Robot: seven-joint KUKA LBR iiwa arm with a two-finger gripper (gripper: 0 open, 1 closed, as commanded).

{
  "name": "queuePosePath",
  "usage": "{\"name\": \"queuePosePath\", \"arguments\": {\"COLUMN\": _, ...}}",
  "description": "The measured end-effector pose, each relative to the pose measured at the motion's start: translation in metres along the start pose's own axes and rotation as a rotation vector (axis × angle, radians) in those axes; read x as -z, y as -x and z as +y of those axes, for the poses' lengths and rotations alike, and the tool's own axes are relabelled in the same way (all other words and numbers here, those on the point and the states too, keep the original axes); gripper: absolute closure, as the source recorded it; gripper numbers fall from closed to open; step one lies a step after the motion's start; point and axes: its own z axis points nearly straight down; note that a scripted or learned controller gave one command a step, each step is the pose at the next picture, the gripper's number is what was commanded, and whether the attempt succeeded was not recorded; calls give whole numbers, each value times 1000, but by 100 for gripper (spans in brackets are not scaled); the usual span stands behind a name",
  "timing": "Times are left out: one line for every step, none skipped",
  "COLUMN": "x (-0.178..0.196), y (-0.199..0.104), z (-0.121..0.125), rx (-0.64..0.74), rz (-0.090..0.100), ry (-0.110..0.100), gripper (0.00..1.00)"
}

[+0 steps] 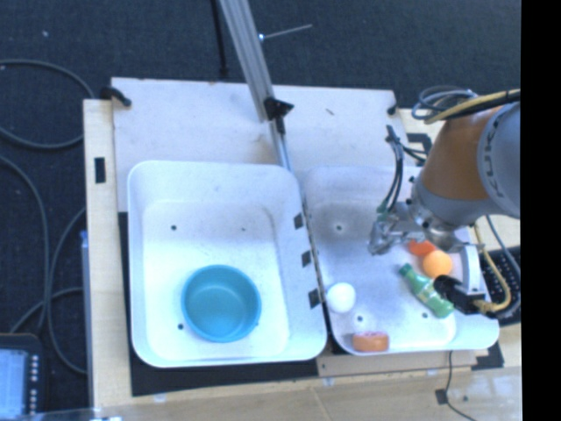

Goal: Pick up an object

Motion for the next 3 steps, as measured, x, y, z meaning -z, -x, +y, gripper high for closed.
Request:
{"name": "queuePosePath", "arguments": {"x": 51, "y": 5, "z": 10, "rx": 12, "rz": -1, "ry": 3, "gripper": 100}}
{"name": "queuePosePath", "arguments": {"x": 44, "y": 6, "z": 11, "rx": 12, "rz": -2, "ry": -4, "gripper": 100}}
{"name": "queuePosePath", "arguments": {"x": 46, "y": -36, "z": 32, "rx": 16, "rz": 1, "ry": -2, "gripper": 100}}
